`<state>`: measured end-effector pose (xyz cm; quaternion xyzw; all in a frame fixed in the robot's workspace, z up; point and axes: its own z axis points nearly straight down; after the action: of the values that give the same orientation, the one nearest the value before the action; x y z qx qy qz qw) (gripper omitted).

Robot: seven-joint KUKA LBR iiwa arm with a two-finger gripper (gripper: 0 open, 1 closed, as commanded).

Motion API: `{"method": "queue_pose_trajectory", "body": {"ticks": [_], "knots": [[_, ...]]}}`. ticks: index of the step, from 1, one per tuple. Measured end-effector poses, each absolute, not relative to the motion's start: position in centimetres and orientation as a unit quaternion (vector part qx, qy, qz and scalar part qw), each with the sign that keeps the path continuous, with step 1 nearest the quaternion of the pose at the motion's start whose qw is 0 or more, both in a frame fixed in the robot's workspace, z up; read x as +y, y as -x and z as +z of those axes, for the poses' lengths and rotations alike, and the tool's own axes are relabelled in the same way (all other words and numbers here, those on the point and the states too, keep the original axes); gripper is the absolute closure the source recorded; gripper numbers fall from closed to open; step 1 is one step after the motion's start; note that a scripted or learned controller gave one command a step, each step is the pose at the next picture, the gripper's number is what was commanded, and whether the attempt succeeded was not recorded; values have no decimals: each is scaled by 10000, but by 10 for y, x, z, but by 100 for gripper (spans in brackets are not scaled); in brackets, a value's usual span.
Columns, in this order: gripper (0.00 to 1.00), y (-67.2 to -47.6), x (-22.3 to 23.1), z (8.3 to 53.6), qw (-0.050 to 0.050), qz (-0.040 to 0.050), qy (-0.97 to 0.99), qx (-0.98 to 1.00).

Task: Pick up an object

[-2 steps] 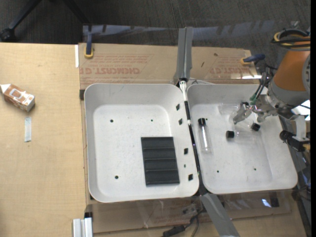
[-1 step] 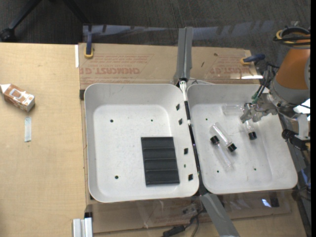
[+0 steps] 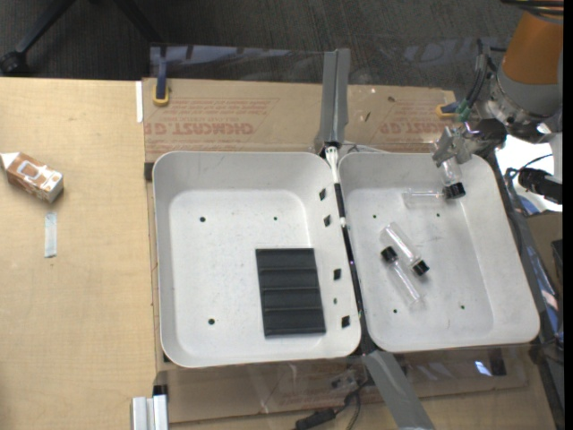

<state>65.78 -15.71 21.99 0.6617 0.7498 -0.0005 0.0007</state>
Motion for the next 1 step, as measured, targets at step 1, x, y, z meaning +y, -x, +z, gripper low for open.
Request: {"method": "queue_pose_trajectory", "body": {"ticks": [1], "knots": [[100,-659,-100,256,8,-6,-6334,7738]]}}
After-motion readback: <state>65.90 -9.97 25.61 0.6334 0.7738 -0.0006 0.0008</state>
